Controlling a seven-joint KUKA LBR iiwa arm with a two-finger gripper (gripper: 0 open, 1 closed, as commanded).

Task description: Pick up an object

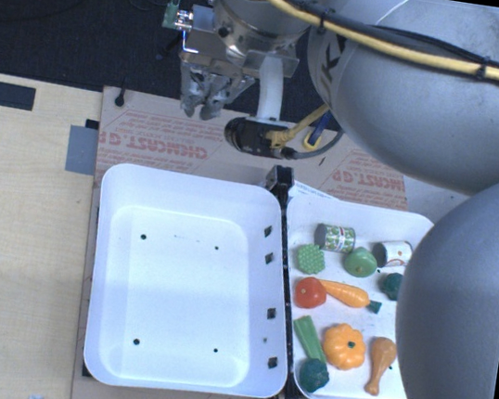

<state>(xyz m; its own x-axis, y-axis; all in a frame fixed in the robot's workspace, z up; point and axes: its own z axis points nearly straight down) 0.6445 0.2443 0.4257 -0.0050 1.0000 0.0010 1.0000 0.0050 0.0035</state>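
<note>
Above the far edge of the bench, past the left bin (124, 221), the fingers (203, 102) hang with their tips pointing down, drawn close together and grasping nothing. Well apart from the fingers, to their lower right, the right bin (360, 213) holds the objects: a green-labelled can (334, 237) beside a green ball (361, 261), a white cup (393, 253), a bumpy green piece (310, 258), a red tomato (309, 293) touching a carrot (344, 294), an orange pumpkin (344, 346), a green cucumber (307, 335), a drumstick (380, 362), and a dark green lump (313, 375).
</note>
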